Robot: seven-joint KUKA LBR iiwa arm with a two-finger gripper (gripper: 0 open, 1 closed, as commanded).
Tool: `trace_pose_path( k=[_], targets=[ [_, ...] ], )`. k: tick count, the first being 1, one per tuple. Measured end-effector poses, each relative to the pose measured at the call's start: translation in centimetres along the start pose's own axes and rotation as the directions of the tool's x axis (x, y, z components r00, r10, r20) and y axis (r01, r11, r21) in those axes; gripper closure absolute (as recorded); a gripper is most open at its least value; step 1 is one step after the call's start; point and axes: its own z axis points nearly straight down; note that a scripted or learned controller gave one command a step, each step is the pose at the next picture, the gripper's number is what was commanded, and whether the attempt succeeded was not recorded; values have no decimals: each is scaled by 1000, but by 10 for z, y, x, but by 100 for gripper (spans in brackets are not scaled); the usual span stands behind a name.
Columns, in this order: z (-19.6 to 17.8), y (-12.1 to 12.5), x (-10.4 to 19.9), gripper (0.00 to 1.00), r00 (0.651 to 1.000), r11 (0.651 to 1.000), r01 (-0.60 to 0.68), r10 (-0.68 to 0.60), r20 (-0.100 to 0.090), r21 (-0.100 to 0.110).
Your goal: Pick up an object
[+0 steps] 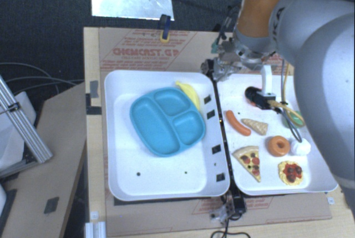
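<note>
Camera view: gripper (219, 70), on the grey arm reaching in from the right, is poised at the far end of the divider between the left bin (127, 176) and the right bin (273, 186); whether it is open or closed cannot be told, and nothing is visibly in its hold. Left bin: blue divided plate (165, 121), with a yellow banana (189, 94) lying against its far right rim. Right bin: red sausage (237, 123); tan wedge (255, 127) just beside it; pizza slice (248, 162); glazed doughnut (277, 146); small round tart (290, 172); a green item (294, 118) and a white item (303, 148) near the arm, too unclear to name. Candidates for the pick, by judgement: the banana and the sausage lie nearest the gripper. The banana sits a short way toward the near side and the view's left of it, across the divider. The sausage sits toward the near side and slightly right. Both have a long axis running from far-left to near-right, so a grasp would likely need to close across that diagonal. The remaining items lie farther toward the near right corner
</note>
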Motion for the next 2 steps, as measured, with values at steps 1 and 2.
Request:
trace_pose_path(
  k=[1, 2],
  targets=[
    [-43, 0, 68, 100, 1000, 1000, 1, -1, -5, 1],
    [-103, -95, 138, 100, 1000, 1000, 4, -4, -7, 5]
  ],
)
